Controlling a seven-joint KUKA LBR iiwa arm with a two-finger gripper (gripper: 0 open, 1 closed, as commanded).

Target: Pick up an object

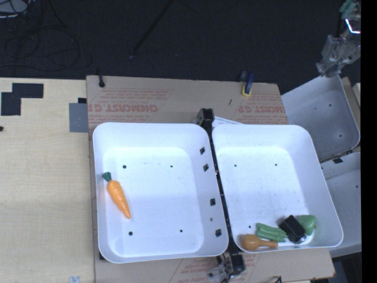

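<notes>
White bins sat side by side on the bench: left bin [97,158] & right bin [321,175]. An orange carrot [118,198] lay alone in the left bin, near its 9 o'clock wall. Its long line ran from 11 o'clock (green top) to 5 o'clock (pointy tip). In the right bin, at the 5 o'clock corner, four things were bunched up: a long green veg [270,232], a black block [293,229] leaning on it, a round green thing [308,221] touching the block, & a yellow-orange pear shape [258,242] just beside the long veg. The gripper [338,56] hung up high at 1 o'clock of the pic, off past the right bin's far corner, well apart from everything. It was blurry, so I couldn't tell if it was wide or narrow; it held nothing that I could see. From the gripper, the bunch lay btw 6 & 7 o'clock & was nearer. The carrot lay at approx 8 o'clock, much farther. I think the carrot looked easier tho, w/ room all round it, grabbed across its thin side.
</notes>
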